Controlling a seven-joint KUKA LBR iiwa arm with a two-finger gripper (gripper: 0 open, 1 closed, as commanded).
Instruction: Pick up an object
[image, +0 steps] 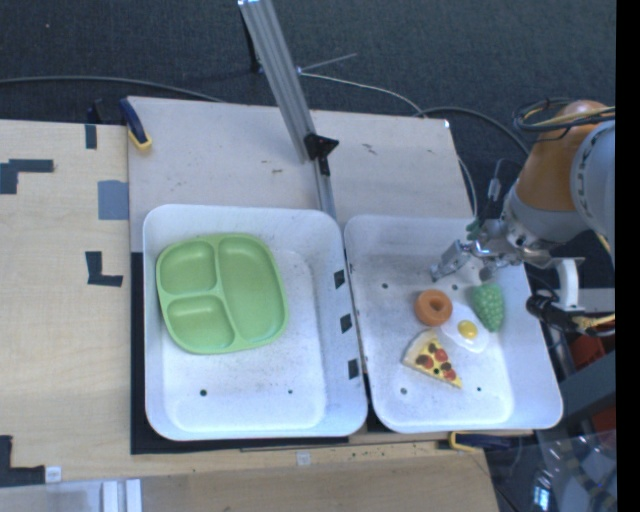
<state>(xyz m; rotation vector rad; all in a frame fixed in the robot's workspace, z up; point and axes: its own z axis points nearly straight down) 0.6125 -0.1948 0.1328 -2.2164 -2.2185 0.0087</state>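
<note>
Pizza slice (434, 358) lies in the right bin (520, 400), near its front edge — long side running from back-left to front-right. Gripper (467, 256) sits by the bin's back edge — fingers spread open, holding nothing. Donut (433, 307) lies between them.

A divided tray (220, 292) is set in the left bin (170, 400). A doughnut (433, 307), grapes (489, 305), an egg (468, 332) and a pizza slice (434, 359) are clustered toward the right bin's (390, 390) right edge.

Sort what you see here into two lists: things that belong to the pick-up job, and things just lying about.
Belong to the job:
hand
doughnut
green grapes
fried egg
pizza slice
right bin

Lying about:
green divided plate
left bin
metal pole
</note>
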